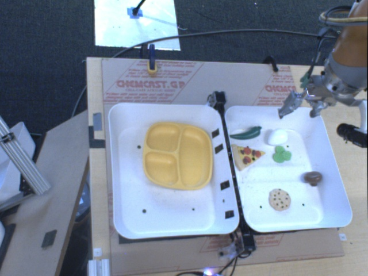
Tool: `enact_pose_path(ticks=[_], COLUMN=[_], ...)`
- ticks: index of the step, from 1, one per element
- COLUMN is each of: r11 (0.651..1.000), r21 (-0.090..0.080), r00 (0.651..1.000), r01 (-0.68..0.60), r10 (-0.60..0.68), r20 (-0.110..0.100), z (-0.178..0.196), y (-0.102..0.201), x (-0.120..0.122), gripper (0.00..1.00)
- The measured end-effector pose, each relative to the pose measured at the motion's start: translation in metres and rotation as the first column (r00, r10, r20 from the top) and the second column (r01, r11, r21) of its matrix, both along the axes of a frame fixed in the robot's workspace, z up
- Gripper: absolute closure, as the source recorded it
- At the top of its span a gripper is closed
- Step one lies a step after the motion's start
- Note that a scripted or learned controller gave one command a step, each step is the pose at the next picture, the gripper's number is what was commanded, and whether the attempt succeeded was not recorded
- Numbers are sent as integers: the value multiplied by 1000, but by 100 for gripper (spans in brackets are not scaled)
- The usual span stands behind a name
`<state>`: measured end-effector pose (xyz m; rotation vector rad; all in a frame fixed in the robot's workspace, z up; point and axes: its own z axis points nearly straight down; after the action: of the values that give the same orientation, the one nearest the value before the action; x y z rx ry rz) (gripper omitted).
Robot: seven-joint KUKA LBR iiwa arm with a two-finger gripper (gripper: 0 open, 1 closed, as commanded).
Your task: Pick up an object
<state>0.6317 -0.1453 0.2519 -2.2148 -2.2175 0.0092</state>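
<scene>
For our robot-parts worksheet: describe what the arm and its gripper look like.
The arm is grey with an orange band above the wrist, and dark cables loop around its top. Its gripper is grey metal with two slim fingers, set apart.

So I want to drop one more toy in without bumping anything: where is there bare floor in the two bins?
Left bin: bare strip in front of the yellow tray and along its left wall. Right bin: bare between the cookie and pizza slice, and its front right corner. Crowded: the back half, around the green pepper, white piece and green piece.
</scene>
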Motion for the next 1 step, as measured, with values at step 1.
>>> enact_pose_path(ticks=[1], r11=[1000], r21=[-2], r00=[1000], r01=[-2], r10=[2], r20=[11], z=[7], y=[0], x=[2], gripper=[0])
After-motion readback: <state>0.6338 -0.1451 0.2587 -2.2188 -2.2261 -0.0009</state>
